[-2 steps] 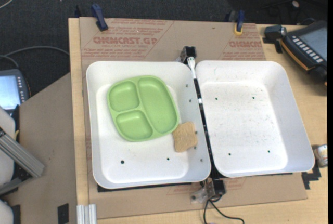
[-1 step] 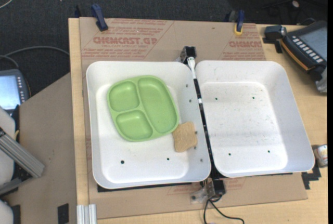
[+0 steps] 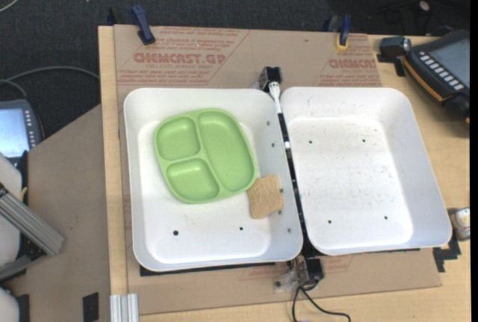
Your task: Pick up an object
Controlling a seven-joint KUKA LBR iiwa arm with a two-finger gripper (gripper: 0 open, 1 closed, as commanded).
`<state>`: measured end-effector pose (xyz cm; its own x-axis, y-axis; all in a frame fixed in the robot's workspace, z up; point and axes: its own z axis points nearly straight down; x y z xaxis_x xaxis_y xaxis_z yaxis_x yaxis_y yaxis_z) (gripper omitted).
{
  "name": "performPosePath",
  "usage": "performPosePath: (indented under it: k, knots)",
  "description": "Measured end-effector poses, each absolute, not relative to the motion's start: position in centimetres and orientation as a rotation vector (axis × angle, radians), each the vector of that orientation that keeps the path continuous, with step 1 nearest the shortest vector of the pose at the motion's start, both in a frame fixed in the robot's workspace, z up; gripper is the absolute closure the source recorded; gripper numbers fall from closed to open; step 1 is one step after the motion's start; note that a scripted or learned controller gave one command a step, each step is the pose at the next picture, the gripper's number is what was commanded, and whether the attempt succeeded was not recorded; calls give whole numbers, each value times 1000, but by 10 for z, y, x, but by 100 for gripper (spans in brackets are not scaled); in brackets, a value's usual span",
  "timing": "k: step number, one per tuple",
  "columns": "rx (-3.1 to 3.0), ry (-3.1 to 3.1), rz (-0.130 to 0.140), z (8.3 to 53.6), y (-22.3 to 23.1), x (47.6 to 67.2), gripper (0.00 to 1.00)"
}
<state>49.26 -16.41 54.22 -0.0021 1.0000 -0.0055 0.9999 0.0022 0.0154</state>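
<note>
Inside the left bin (image 3: 142,163) I see a green divided plate (image 3: 205,156) lying flat, and a tan cracker-like piece (image 3: 265,197) just touching its lower right edge (near the bin's right wall). Beside it sits the right bin (image 3: 418,163). Gripper state: I cannot tell.

We cannot tell from here how our claw is posed, nor what state it is in
</note>
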Motion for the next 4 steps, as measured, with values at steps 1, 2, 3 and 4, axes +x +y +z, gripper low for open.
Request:
performPosePath:
  k: [1,2,3,4]
  knots:
    - [2218,2241,-9,434,-64,478,100]
    - [2216,2205,10,541,-130,519,100]
    - [2229,2224,-8,462,-118,477,100]
    - [2219,2211,2,485,-191,546,100]
